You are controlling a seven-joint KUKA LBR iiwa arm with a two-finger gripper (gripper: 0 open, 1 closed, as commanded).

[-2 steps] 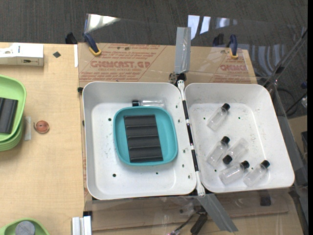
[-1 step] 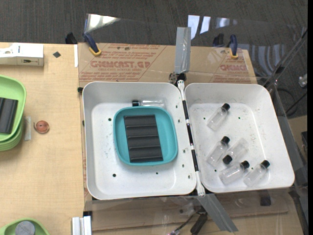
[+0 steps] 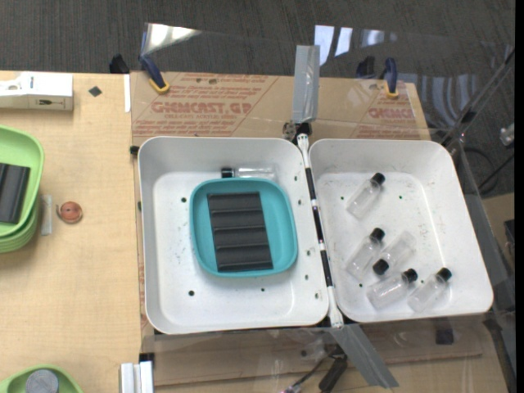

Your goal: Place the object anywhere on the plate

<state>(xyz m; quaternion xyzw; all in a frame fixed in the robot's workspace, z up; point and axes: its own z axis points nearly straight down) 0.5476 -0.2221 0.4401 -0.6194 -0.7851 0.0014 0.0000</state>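
Cardboard (image 3: 246, 105) reads "CHEMCAST GP" behind plate (image 3: 243, 226).

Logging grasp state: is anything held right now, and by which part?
Nothing is seen held: five clear vials lie loose in the right bin, another beside the teal plate.

A clear vial (image 3: 246, 172) lies flat just behind the teal plate (image 3: 286, 219), perhaps touching its rim.

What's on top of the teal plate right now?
A black ribbed insert lies on the teal plate. It covers the plate's centre. One clear vial lies behind the plate.
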